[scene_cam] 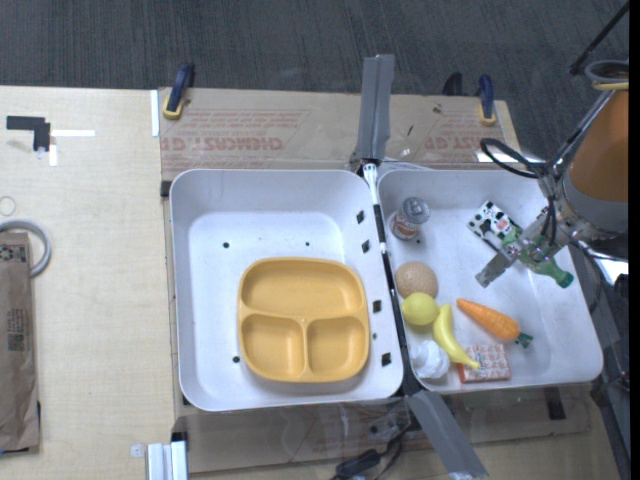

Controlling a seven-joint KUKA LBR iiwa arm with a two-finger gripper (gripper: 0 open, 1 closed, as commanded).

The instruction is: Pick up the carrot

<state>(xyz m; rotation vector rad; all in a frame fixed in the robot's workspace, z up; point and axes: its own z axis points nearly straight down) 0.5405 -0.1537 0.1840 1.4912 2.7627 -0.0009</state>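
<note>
Your carrot [488, 320] lies flat in the right bin [560, 368], toward its front right, orange with a small green tip pointing at the bin's right wall. It touches nothing you can make out, though the banana [450, 340] curves just beside its blunt end. Under the banana's tip sits a flat red packet [488, 363]; its print is too small to read. A lemon [421, 309] touches the banana's top, with a tan egg-shaped thing [416, 279] just behind it and a white crumpled item [430, 360] in front, half hidden by the banana. A small can [409, 218] stands near the bin's back left, its label unreadable. A black-and-white patterned piece [493, 222] lies at the back.

The gripper [492, 273] hangs above the bin behind the carrot, well clear of it; whether it is apart or together you cannot tell from this angle. Something green [553, 268] shows by the wrist, partly hidden. The arm [600, 163] is cut off at the right edge.

The left bin [200, 268] holds a yellow tray [303, 319]. Behind both bins, cardboard [270, 133] bears upside-down red lettering that cannot be read with certainty.
</note>
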